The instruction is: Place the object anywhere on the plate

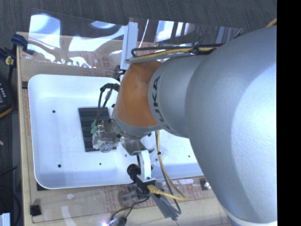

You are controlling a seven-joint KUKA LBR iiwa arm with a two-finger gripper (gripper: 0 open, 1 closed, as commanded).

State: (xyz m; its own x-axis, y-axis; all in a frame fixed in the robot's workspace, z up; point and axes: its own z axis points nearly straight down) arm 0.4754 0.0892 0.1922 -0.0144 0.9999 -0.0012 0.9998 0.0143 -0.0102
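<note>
Grey arm housing [225,121], the nearest thing to the lens, fills the right of the camera view and hides most of what lies under it. Starting from the left, a strip of dark floor [9,126] runs beside the desk [70,206], whose pale wooden edge frames a white bin [51,140]. Toward the bin's middle lies a dark ribbed rectangular plate [88,126], flat on the bin floor. Just right of it the tool [104,138] hangs low at the plate's right edge, below the orange band [136,98]; I cannot tell its state, nor make out any object in it, and the object to be placed cannot be picked out anywhere. The risk, as I judge it, is that a release this close to the plate's edge drops the object half off the plate, or that nothing is actually carried. Yellow and black cables [162,182] trail beside the wrist and could snag. Clear panels [84,36] at the back throw window glare.
</note>
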